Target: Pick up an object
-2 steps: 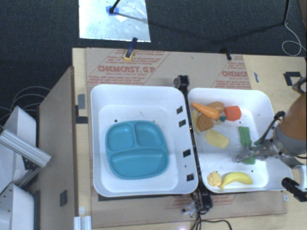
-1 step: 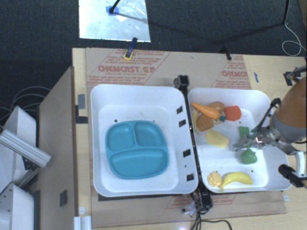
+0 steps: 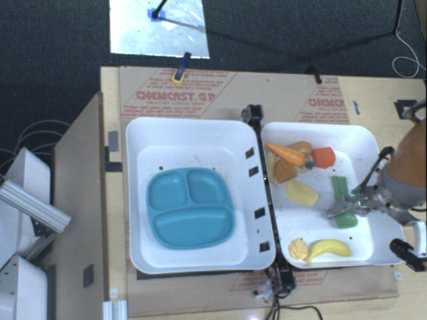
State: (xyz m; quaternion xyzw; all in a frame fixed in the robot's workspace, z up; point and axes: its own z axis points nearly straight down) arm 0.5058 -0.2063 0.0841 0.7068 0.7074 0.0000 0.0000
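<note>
The right bin [image 3: 360, 135] holds several toy foods. An orange carrot [image 3: 288, 154] lies at its back left, next to a red-orange piece [image 3: 323, 157] and a brown piece [image 3: 285, 171]. A pale yellow block [image 3: 302, 193] sits mid-bin and a green stick [image 3: 339, 185] lies to its right. A yellow banana [image 3: 328, 248] and a small yellow lump [image 3: 297, 249] rest near the front wall. My gripper [image 3: 340, 210] reaches in from the right and is low over a green piece [image 3: 347, 221], which it partly hides.
The left bin [image 3: 140, 139] contains a blue divided plate [image 3: 190, 207]. A black divider with clips [image 3: 261, 179] runs between the bins. The grey arm [image 3: 403, 179] with its orange band covers the right bin's right side. Cardboard [image 3: 220, 92] lies under both bins.
</note>
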